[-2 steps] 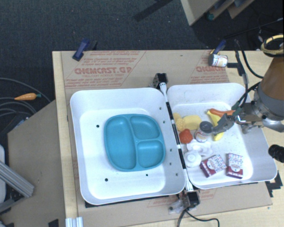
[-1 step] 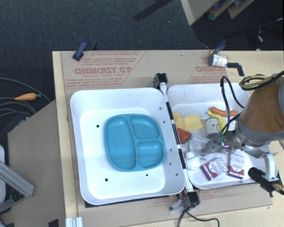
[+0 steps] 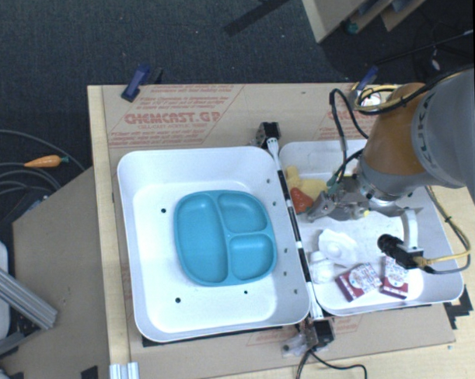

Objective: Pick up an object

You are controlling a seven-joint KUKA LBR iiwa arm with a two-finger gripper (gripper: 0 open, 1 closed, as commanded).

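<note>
Bench of tan board carries two shallow white bins side by side. The left white bin holds a light-blue three-compartment plastic plate near its middle. The right white bin holds the loose items: a red and yellow toy piece by its far-left corner, crumpled white plastic pieces along its left edge, and two dark-red printed packets near its front edge. The grey arm with its orange band reaches over this bin; its metal gripper sits low beside the red piece. Whether its fingers are apart or together cannot be told.
</note>
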